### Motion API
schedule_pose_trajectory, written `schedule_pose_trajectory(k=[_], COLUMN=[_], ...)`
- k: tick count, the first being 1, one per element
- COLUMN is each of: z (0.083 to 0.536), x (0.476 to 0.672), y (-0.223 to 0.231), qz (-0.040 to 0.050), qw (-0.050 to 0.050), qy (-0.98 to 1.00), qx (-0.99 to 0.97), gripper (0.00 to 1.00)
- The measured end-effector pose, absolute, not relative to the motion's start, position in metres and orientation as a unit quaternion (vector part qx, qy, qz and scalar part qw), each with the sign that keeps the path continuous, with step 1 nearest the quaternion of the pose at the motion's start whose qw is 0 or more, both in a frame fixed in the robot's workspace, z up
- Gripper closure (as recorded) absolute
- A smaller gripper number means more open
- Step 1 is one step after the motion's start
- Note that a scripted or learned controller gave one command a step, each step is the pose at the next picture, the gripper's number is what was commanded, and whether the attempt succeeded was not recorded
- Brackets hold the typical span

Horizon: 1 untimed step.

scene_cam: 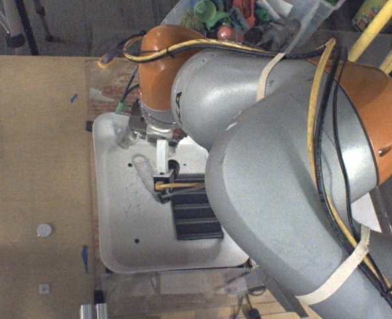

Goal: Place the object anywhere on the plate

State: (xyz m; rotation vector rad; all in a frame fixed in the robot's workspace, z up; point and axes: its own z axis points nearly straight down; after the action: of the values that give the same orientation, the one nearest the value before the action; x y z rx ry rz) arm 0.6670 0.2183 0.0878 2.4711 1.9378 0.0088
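Observation:
My gripper hangs below the orange wrist band, over the far left corner of a white bin. The big grey arm covers the right half of the view and most of that bin. Just in front of the gripper a small pale, see-through thing lies on the bin floor, and whether the gripper touches it I cannot tell. What lies under the arm is hidden.
A brown board lies left of the bin, with a small grey disc on it. A clear box of coloured toys stands at the back. A tiny dark speck sits on the bin floor near its front.

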Motion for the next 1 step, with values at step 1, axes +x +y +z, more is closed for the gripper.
schedule_pose_trajectory(k=[1], z=[0.0877], x=[0.6674], y=[0.2239], qz=[0.0022], qw=[0.001], qy=[0.569], qx=[0.823], gripper=[0.00])
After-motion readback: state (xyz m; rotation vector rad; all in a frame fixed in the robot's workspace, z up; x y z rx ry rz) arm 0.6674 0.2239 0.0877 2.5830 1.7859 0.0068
